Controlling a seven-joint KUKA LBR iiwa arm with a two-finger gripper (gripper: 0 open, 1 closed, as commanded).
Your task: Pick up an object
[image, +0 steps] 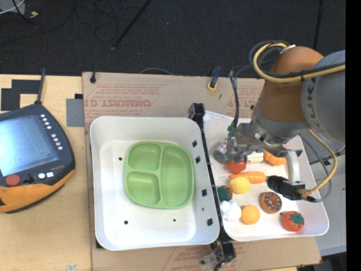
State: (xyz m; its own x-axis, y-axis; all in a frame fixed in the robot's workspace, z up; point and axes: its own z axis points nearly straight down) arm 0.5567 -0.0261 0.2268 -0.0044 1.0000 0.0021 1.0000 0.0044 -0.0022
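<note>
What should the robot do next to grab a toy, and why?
Probably lower a little onto the red toy. The gripper hangs right above it in the right bin, and nothing shows in its grasp.

One camera sits high above the bench [56, 219] and looks down at a slant. It takes in both white bins: the left bin [107, 208] and the right bin [316, 222]. The arm [293, 89] comes in from the right.
</note>
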